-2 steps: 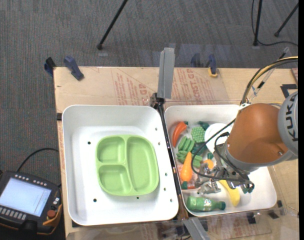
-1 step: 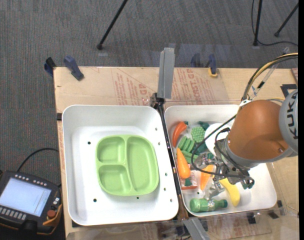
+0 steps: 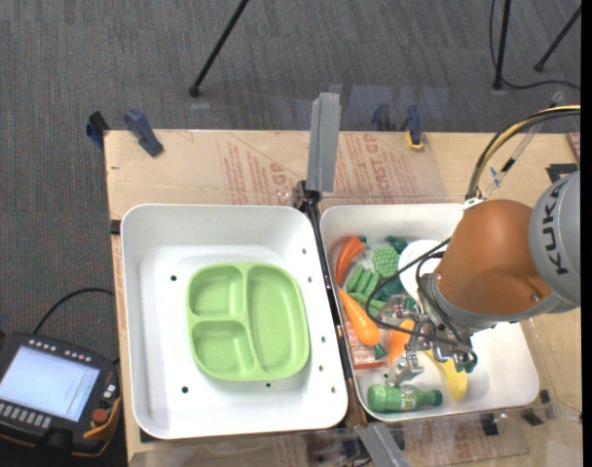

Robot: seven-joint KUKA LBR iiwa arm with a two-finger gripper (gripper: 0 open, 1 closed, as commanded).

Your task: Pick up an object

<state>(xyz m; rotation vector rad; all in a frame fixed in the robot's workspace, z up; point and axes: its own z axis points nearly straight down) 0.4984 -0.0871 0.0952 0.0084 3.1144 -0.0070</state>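
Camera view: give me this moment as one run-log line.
gripper: low in right bin | among: orange carrot, green bottle, yellow banana | grasp: unconfirmed | left bin: green divided plate

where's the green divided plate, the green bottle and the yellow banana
green divided plate (image 3: 247, 321), camera view, on its central ridge, in the left bin
green bottle (image 3: 401, 397), camera view, mid-body, lying in the right bin
yellow banana (image 3: 454, 381), camera view, its lower curved end
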